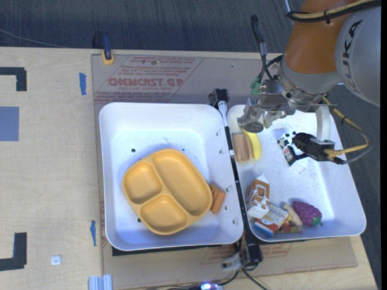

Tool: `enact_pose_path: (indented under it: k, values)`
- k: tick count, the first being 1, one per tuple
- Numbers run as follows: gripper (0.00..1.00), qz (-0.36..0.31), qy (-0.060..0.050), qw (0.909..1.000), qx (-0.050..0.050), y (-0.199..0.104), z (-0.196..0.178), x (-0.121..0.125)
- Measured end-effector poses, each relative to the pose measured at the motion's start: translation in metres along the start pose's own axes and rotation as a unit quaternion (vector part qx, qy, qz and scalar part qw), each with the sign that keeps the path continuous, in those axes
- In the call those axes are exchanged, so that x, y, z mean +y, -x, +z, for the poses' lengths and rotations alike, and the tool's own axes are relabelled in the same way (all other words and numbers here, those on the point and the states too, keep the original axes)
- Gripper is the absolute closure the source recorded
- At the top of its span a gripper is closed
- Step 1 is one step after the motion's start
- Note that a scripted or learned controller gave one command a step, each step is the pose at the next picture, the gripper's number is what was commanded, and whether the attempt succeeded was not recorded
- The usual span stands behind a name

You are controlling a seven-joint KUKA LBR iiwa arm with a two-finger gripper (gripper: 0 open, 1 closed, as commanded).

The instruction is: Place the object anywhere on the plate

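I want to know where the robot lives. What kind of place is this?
Probably a robot test lab: a robot arm over two white bins, toys in one, a yellow plate in the other, cables on a bench.

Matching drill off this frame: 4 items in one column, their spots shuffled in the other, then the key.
Things:
1. yellow divided plate
2. purple grape toy
3. black-and-white toy
4. small orange block

Places:
A. right bin, near corner by the right wall
B. left bin, against the plate's right edge
C. left bin, filling its middle
D. right bin, far half, below the wrist

Pairs: 1-C, 2-A, 3-D, 4-B
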State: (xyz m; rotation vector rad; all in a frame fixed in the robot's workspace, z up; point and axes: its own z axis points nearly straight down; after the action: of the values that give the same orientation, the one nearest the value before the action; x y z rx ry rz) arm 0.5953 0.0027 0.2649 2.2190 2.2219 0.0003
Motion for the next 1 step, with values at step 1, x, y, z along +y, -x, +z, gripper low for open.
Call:
enact_pose_path:
  k: [1]
  values:
    - [1.00, 0.000, -0.001, 1.0000, 0.001, -0.0725, -0.0401, -0.0937]
